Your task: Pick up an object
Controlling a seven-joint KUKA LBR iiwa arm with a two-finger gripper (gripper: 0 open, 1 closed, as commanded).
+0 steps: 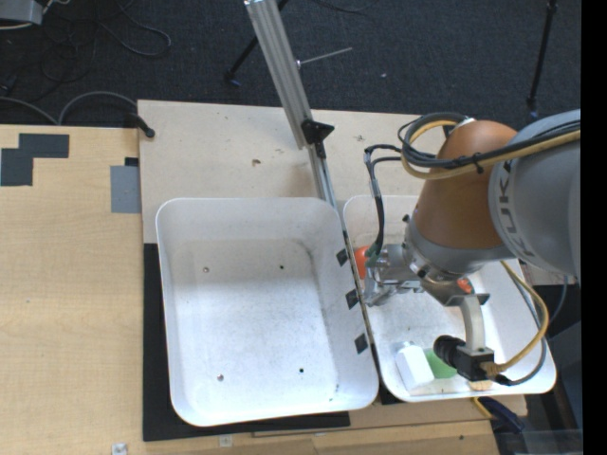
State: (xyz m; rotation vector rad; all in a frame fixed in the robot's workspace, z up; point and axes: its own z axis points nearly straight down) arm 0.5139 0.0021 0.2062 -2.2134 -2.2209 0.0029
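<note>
My gripper (382,281) hangs low in the right bin (531,379), close to that bin's left wall. The grey arm with its orange band covers much of the bin from the right. A small orange object (361,255) shows just up and left of the gripper, against the bin's left wall; whether the gripper touches it I cannot tell. A white block (413,366) and a green object (444,365) lie side by side near the bin's front edge, below the gripper and apart from it.
The left bin (190,254) sits beside the right one, their walls meeting at a row of black clips (352,299). A slanted aluminium post (289,83) rises behind the bins. Cables (379,197) loop off the arm's wrist.
</note>
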